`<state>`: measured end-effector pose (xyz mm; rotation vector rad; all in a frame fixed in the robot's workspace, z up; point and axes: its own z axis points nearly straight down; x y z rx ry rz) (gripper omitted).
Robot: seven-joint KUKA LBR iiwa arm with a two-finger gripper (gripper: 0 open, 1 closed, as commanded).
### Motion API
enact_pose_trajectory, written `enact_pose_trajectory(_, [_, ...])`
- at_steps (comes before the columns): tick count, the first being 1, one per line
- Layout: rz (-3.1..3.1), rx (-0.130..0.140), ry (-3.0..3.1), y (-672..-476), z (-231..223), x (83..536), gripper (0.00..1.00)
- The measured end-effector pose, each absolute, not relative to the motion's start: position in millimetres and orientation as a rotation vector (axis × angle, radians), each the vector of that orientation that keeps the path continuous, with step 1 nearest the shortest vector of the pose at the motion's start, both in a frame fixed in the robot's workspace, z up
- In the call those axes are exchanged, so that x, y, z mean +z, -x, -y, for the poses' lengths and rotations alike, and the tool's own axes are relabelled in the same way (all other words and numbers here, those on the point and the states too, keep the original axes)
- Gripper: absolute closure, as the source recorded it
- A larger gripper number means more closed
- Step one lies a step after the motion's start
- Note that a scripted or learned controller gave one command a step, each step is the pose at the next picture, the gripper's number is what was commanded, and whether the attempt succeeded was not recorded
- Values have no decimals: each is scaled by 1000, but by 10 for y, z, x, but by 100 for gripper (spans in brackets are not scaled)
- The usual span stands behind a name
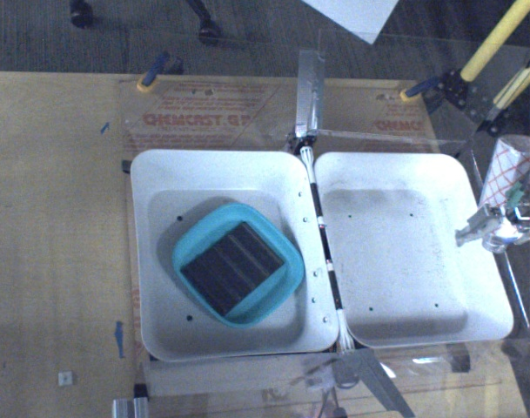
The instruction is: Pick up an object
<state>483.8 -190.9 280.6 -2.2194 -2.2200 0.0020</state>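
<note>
A blue bowl-like dish (238, 275) with rounded corners lies in the left bin (151, 190), a little below the bin's middle and turned at a slant to its walls. Inside the dish sits a dark, ribbed rectangular block (231, 268), which covers most of the dish's floor and leaves the blue rim showing all around. The dish rests flat on the bin's floor, apart from every wall, nearest to the lower one.

The right bin (395, 251) touches the left bin along a shared edge where a strip of clips or ties (321, 233) runs from top to bottom. Its speckled white floor shows a few small dark dots.

The gripper (495, 229) appears at the far right of the view, over the right rim of the right bin, about halfway down that side. It is a blurred, pale metallic shape, with a white part crossed by red lines (513, 168) just above it. Whether the jaws are wide or narrow cannot be told from this blur, and nothing can be seen between them. The dish with its block lies well apart from the jaws, across the whole width of the right bin and over the shared edge.

Both bins sit on a tan wooden bench (47, 233); a clear sheet with red lettering (195, 120) lies behind them.
</note>
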Motion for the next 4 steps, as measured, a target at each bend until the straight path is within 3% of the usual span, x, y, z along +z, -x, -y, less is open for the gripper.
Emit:
enact_pose_trajectory(1, [1814,1,2565,-5232,1272,3203,0])
enact_pose_trajectory(2, [1704,5,2636,-5190,619,1830,0])
enact_pose_trajectory(3, [1752,7,2601,-5021,426,1831,0])
enact_pose_trajectory(4, [1785,3,2585,-5298,1013,2465,0])
